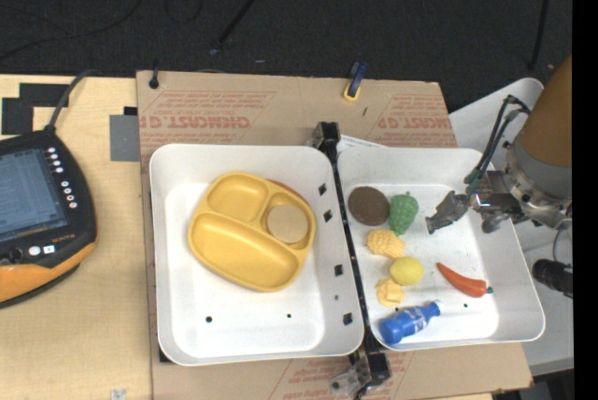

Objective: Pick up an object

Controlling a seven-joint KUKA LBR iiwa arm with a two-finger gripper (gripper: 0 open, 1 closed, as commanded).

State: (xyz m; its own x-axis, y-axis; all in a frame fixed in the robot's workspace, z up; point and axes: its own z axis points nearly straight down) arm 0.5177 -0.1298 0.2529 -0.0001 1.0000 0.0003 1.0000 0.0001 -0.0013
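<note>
Fingers: the gripper (464, 209) sits at the right of the frame, over the right bin; its two dark fingers (443, 215) look spread apart, with nothing between them.
Arm: grey, with an orange band, entering from the right edge at mid-height.
Right bin (523, 319): white and shallow, in the lower right of the frame, holding all the small loose items.
Brown disc (368, 205): upper left part of the right bin, touching the green piece on its right.
Green piece (404, 211): bumpy, just left of the fingers but apart from them.
Corn (385, 245): yellow, just below the brown disc.
Lemon (406, 271): yellow and round, centre of the right bin, below the corn.
Yellow chunk (391, 292): small, just below the lemon and to its left.
Red pepper (462, 279): lying right of the lemon, below the gripper.
Blue bottle (406, 322): on its side at the bin's lower edge.
Left bin (177, 314): white, centre of the frame, bearing a yellow divided plate (245, 235).
Tan disc (287, 222): in the plate's right compartment.
Tablet (37, 211): dark with an orange edge, at the left of the frame.
</note>
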